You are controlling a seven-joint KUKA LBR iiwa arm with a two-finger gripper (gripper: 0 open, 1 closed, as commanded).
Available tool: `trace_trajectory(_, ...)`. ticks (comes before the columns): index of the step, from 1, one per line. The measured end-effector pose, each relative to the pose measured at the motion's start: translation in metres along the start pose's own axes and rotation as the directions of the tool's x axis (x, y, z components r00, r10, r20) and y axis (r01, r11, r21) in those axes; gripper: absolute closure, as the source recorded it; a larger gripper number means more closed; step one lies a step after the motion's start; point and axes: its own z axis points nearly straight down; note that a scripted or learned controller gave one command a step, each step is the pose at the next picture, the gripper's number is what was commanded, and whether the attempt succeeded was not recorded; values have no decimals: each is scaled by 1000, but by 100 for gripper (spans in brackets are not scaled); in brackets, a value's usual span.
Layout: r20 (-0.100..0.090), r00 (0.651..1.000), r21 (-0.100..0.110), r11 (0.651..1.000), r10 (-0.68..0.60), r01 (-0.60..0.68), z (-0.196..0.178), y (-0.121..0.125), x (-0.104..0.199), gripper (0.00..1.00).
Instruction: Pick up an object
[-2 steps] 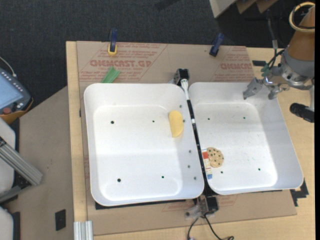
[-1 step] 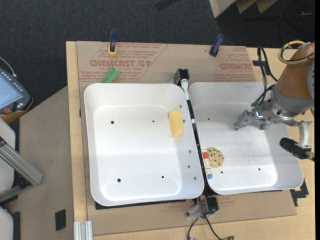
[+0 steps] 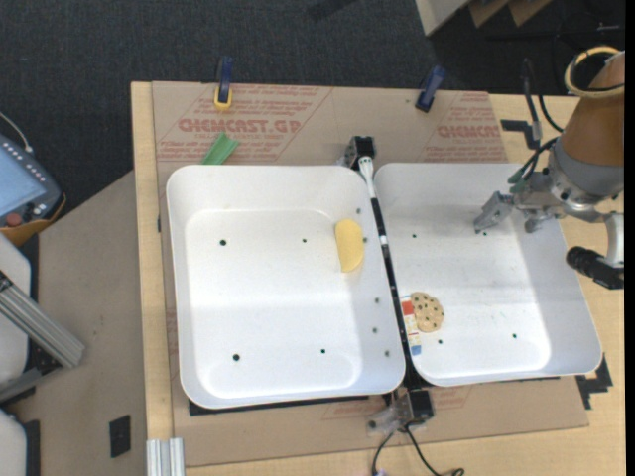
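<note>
A yellow, banana-like piece (image 3: 349, 244) lies in the left bin (image 3: 198, 206), close to its right wall. In the right bin (image 3: 556, 355), a round brown speckled cookie-like item (image 3: 428, 311) rests near the left wall, with a small red and blue packet (image 3: 411, 329) beside it. My gripper (image 3: 510, 217) hangs over the upper right part of the right bin, well to the right of and behind the cookie. Its fingers (image 3: 489, 213) are spread open with nothing between them.
The bins sit side by side on a cardboard sheet (image 3: 298, 117) held by blue clamps (image 3: 224, 80) at the back. A green strip (image 3: 219, 149) lies behind the left bin. A black divider bar (image 3: 382, 256) runs between the bins. The grey arm with its orange band (image 3: 595, 127) comes in from the right.
</note>
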Motion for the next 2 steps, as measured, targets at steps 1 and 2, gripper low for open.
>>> trace_trajectory(1,1,1000,0,1000,1,-1,-11,19,-23,0)
trace_trajectory(2,1,1000,-2,1000,-1,1,-23,56,-21,0)
